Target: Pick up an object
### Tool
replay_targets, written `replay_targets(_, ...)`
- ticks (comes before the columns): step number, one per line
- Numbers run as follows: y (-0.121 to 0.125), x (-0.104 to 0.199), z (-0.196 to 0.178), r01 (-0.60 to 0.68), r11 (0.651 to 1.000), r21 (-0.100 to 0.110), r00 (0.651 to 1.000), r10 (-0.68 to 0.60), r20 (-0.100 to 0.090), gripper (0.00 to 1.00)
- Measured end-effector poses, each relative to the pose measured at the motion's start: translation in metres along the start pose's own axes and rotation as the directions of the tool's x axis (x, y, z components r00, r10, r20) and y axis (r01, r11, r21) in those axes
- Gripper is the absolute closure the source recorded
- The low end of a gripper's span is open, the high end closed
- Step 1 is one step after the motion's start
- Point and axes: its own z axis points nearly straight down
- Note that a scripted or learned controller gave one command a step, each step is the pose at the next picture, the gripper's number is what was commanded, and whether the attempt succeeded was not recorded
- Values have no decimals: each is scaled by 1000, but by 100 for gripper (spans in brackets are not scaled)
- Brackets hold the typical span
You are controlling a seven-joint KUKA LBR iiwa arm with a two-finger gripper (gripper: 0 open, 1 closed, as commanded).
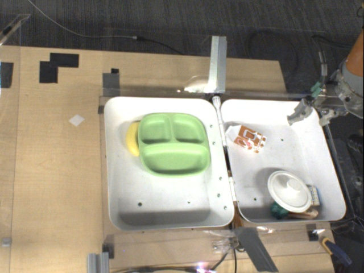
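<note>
Our gripper (pixel 310 108) hangs above the right bin's (pixel 333 175) far right corner; we cannot tell its opening. A small orange-and-white object (pixel 250 139) lies left of it, a white lidded bowl (pixel 289 190) nearer. We judge the lone object easiest: centre above, then descend.

My wooden bench (pixel 51 169) is carrying two white bins side by side: the left bin (pixel 165 209) and the right bin (pixel 324 169), their inner rims touching.
</note>
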Motion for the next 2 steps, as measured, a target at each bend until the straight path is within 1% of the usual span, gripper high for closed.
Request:
replay_targets(1, -15, 61, 120, 52, 999, 2, 999, -52, -1, 0)
replay_targets(2, -32, 90, 2, -162, 987, -2, 987, 162, -1, 0)
